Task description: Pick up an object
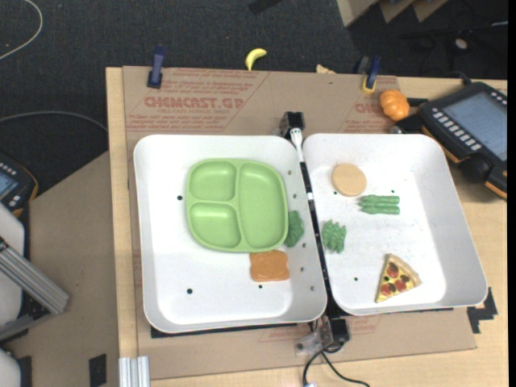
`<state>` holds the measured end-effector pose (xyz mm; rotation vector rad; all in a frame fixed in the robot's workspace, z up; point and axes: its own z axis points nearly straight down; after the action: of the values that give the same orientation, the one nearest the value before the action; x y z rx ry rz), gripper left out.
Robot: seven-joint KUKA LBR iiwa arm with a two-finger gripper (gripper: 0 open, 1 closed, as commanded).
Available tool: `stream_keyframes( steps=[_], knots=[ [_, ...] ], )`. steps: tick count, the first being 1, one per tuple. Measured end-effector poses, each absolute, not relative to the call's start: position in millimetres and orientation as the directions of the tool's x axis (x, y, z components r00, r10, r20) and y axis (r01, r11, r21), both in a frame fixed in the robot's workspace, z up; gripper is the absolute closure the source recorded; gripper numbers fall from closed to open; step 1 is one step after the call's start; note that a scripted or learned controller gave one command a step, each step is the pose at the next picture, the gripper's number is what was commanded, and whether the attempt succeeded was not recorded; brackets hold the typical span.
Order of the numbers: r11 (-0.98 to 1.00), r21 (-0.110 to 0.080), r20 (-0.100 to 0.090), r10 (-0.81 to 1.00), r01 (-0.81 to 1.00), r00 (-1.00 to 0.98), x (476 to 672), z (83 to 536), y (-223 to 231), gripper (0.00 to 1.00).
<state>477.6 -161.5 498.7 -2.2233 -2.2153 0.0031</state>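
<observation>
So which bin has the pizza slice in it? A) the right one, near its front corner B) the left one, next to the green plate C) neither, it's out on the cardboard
A: the pizza slice lies in the right bin, near its front edge, while the green plate sits in the left bin.

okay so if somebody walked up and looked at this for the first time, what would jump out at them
Probably the light green divided plate filling much of the left bin, with an orange-brown toy food piece just below it. Next, the pizza slice near the right bin's lower edge, and the round tan cookie near its top.
</observation>
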Motion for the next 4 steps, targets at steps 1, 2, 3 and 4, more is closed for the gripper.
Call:
stream_keyframes(
  steps=[1, 2, 3, 4],
  knots=[
    [-0.003, -0.01, 0.002, 1.0, 1.0, 0.003, 478.5, 392, -185, 1.0],
    [0.0, -0.007, 0.002, 1.0, 1.0, 0.0, 479.0, 322, -173, 1.0],
    [-0.004, -0.011, 0.004, 1.0, 1.0, 0.004, 475.9, 90, -225, 1.0],
    [0.002, 0.018, -0.008, 1.0, 1.0, -0.002, 481.6, 276, -225, 1.0]
  ],
)
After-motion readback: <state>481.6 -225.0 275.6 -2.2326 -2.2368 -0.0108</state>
